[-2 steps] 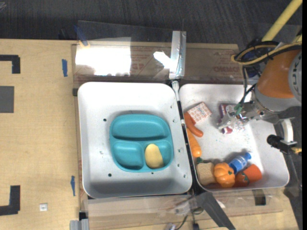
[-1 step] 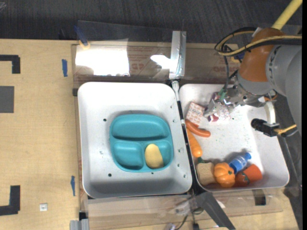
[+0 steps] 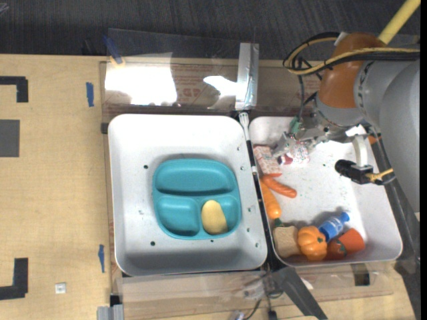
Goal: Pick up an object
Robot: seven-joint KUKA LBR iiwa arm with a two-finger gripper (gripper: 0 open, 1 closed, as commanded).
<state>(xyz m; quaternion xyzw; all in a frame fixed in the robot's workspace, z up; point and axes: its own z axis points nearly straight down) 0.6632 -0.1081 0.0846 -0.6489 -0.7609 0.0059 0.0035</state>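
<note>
My gripper [image 3: 297,139] hangs low over the back left part of the right bin [image 3: 383,212]. Right under and beside it lies a crinkled clear packet with red and white print [image 3: 283,156]; whether the two touch I cannot tell. In front of the packet lie a carrot [image 3: 278,188] and an orange pepper [image 3: 271,206]. Along the bin's front stand a brown bread-like piece [image 3: 285,241], a small orange pumpkin [image 3: 311,241], a blue bottle [image 3: 333,225] and a red tomato-like piece [image 3: 351,242].
The left bin [image 3: 127,179] holds a teal divided tray [image 3: 193,185] with a yellow potato-like object [image 3: 214,217] in its front right compartment. A clear panel [image 3: 173,79] stands behind the bins. The grey arm [image 3: 393,105] covers the right bin's back right corner.
</note>
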